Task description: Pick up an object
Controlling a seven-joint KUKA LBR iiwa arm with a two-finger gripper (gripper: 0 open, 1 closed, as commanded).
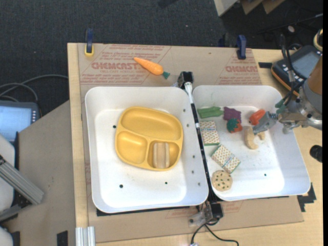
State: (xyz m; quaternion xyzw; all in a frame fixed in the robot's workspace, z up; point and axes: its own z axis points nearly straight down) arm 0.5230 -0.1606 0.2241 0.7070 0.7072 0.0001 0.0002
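Meanwhile the gripper (pixel 267 123), fingers apparently spread and grasping nothing, hovered over the right bin (pixel 287 181), beside the beige toy (pixel 251 139); next it needed to drop and clench.

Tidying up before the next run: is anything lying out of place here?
Yes. A toy carrot lies on the brown board behind the left bin, outside both bins, while the other small items sit in the right bin.
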